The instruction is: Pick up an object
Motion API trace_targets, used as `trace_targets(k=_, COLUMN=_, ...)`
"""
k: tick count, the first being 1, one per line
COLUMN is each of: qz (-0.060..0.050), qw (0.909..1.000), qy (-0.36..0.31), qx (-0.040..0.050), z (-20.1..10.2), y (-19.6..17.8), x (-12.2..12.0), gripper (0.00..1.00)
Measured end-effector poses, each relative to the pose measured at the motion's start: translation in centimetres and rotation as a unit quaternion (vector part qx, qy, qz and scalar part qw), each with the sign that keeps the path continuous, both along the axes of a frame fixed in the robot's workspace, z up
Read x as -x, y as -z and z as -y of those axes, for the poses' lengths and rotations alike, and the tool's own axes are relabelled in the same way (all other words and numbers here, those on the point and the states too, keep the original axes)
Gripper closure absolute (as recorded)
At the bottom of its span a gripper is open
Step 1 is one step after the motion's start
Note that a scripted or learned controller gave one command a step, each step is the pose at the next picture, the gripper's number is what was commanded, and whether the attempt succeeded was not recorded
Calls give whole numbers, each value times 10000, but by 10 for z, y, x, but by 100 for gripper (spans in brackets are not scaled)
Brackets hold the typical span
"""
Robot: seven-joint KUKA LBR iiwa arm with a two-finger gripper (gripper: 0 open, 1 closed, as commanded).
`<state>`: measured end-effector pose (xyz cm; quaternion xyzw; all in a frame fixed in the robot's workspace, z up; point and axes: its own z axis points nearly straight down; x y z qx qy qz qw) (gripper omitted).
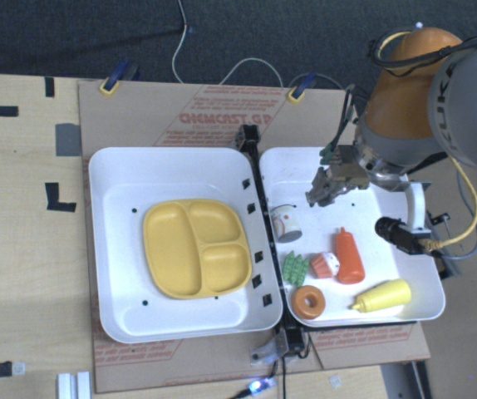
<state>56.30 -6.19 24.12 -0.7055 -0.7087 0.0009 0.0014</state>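
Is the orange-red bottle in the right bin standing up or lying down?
Lying down. The orange-red bottle shows its whole length flat on the right bin floor, cap end pointing away from the yellow bottle nearby.

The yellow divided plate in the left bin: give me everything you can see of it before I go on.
The yellow divided plate looks like matte moulded plastic, a rounded rectangle with a raised rim and three compartments: one long one on its left side and two smaller ones on its right. It lies flat, right side up, turned slightly askew, near the middle of the left bin. Its compartments hold nothing. It rests on the bin floor, and nothing else touches it.
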Motion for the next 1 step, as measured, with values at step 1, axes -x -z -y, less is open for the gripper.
trace_targets(k=1, qz=-2, qw=10000, qy=-5, qx=-1, z=-59, y=1, x=20, gripper=100)
